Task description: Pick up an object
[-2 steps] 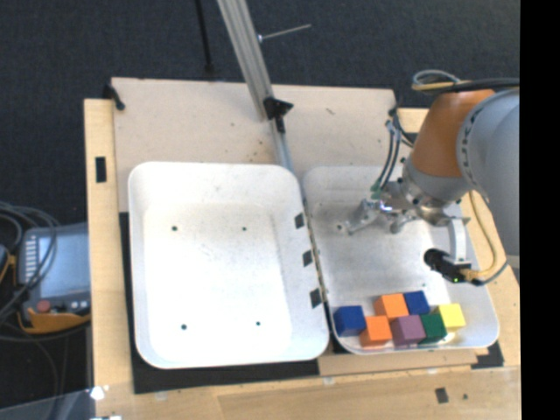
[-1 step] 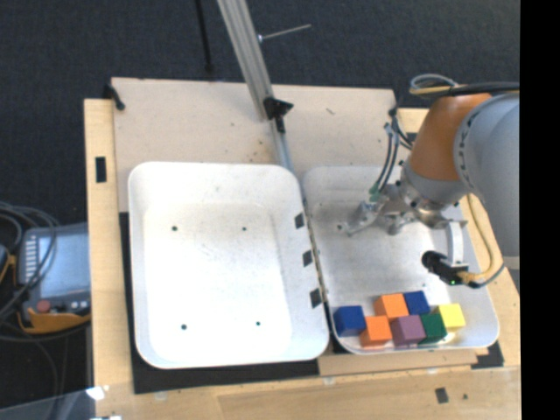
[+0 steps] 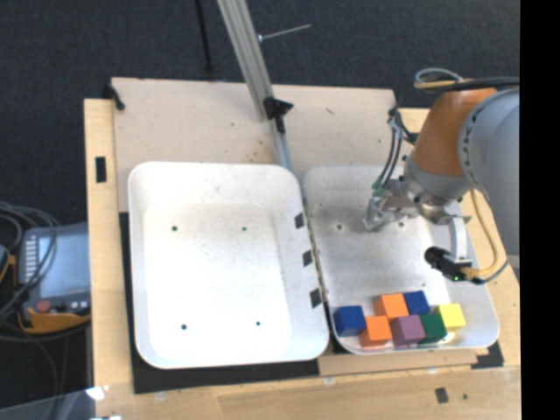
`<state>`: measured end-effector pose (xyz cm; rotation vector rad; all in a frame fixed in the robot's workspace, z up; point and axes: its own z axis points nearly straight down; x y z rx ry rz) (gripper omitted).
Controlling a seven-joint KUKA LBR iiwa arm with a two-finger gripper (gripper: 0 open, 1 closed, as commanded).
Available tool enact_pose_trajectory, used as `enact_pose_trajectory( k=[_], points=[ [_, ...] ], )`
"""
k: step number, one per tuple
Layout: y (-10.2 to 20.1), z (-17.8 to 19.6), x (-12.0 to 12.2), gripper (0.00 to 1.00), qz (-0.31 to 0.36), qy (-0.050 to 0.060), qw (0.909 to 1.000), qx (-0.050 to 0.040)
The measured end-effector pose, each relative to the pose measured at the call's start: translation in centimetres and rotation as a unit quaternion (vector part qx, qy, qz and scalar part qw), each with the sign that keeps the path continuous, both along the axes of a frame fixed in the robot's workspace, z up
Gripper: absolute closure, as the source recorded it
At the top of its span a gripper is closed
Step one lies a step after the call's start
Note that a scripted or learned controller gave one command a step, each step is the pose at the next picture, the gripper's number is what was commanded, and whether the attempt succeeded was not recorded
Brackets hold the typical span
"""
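My hand [image 3: 378, 217] hovers at the right bin's [image 3: 350, 261] 12 o'clock; finger state: cannot tell. Blocks [image 3: 399, 319] lie untouched at 6 o'clock; pick outstanding.

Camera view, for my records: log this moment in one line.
gripper over right bin, far end | blocks clustered at near edge, untouched | nothing held
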<state>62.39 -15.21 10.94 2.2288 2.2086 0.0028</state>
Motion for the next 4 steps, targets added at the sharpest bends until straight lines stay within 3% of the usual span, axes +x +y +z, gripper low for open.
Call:
enact_pose_trajectory(
  k=[2,3,4],
  points=[
    [0.1,12.9,-0.2,1.0,0.007,-0.002,1.0,0.0001],
    [0.0,15.0,-0.1,1.0,0.007,0.0,1.0,0.0006],
    [5.1,13.7,-0.5,1.0,0.007,0.002,1.0,0.0004]
  ],
)
